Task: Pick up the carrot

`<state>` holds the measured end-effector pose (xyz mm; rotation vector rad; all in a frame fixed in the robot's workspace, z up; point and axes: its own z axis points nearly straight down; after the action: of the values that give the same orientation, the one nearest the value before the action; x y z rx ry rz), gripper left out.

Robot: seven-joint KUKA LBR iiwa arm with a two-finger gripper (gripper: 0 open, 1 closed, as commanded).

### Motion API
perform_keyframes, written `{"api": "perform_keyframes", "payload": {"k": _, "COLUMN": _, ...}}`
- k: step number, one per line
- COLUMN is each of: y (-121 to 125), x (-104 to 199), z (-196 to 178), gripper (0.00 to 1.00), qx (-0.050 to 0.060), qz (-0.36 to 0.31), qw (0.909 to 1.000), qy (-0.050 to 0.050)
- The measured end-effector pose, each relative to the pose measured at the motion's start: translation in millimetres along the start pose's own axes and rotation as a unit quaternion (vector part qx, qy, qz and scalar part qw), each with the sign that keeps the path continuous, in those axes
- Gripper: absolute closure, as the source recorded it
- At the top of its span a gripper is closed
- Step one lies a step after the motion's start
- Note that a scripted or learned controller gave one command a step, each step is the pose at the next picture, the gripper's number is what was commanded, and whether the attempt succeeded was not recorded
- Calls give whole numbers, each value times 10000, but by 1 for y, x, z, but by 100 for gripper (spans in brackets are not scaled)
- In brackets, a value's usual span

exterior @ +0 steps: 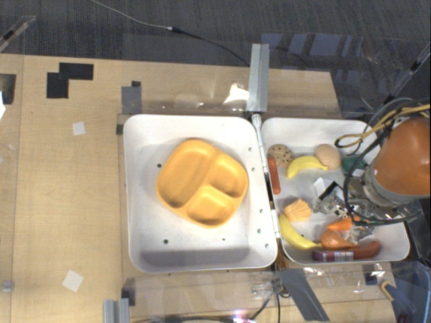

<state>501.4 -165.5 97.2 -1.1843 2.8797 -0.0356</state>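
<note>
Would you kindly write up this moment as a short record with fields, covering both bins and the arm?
left bin: holds a yellow divided plate, roughly centred
right bin: holds toy food
items in right bin: cookie, egg, two bananas, red sausage along the left wall, dark red sausage by the near wall, cupcake-like piece
carrot: orange, near the front right, partly under the arm
tool: low over the carrot; grasp not visible

No text, label, brand, number or sign can be read anywhere in the view, neither on the two white bins, nor on the objects lying in them, nor on the wooden bench around them.
</note>
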Motion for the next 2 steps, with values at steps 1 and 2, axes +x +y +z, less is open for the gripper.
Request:
{"api": "perform_keyframes", "payload": {"k": 1, "y": 35, "x": -28, "z": 0, "gripper": 0, "qx": -128, "qz": 342, "qw": 9993, "qy": 51}}
{"api": "perform_keyframes", "payload": {"k": 2, "y": -2, "x": 3, "z": -25, "gripper": 0, "qx": -120, "qz": 934, "qw": 9955, "qy": 72}}
